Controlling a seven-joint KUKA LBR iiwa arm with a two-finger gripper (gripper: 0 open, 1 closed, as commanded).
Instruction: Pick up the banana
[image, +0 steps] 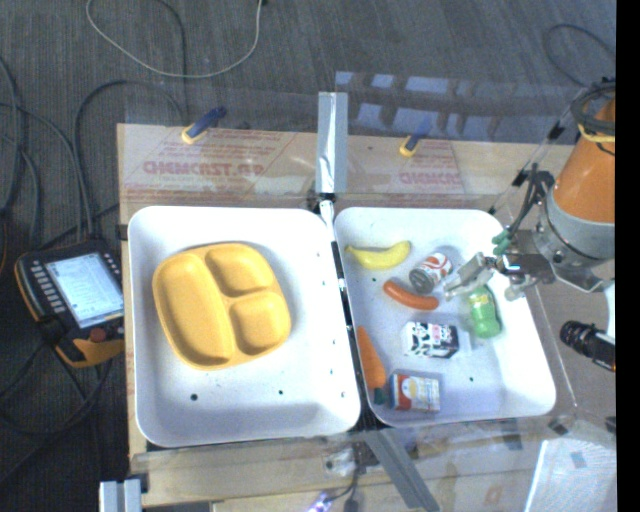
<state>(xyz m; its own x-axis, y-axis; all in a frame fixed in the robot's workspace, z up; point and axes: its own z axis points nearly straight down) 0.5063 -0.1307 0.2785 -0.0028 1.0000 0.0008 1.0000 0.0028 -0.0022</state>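
Note:
The yellow banana (378, 254) lies in the right bin (520, 385), near its far left corner and curving along the back wall. My gripper (491, 279) hovers over the right half of that bin, well to the right of the banana, above a green bottle (484, 313) and beside a small can (432, 270). It is open, with nothing between its fingers. The banana lies apart from the other items, in full sight.
A red sausage (410, 295), a black-and-white carton (433, 339), a carrot (371, 358) and an orange box (413, 391) share the right bin. The left bin (150, 400) holds a yellow compartment plate (222, 303). A tablet (80, 290) sits left of the bench.

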